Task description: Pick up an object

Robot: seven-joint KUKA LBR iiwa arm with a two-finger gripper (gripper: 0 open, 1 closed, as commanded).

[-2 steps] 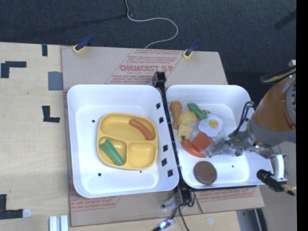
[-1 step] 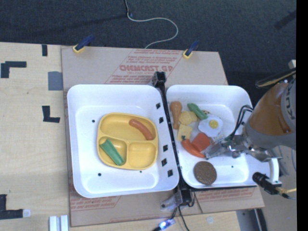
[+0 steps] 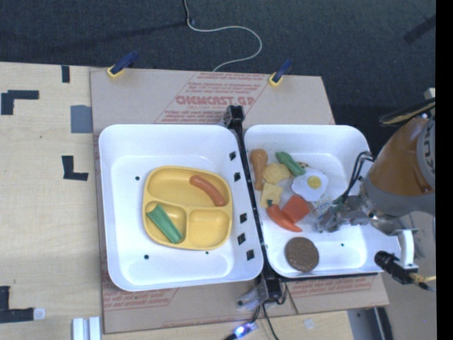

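over the right bin (image 3: 354,142), the tool (image 3: 327,218) hangs low just beside the fried egg (image 3: 310,184), near an orange pepper (image 3: 284,219) and red block (image 3: 296,206). whether it grips anything i cannot tell. a brown patty (image 3: 302,253) lies below the egg. left of it, the left bin (image 3: 113,190) holds a yellow tray (image 3: 205,229) with a sausage (image 3: 209,188) and green pickle (image 3: 165,223).

Wooden bench (image 3: 42,211) bears cardboard sheet (image 3: 205,98), 2 white bins (image 3: 117,190).
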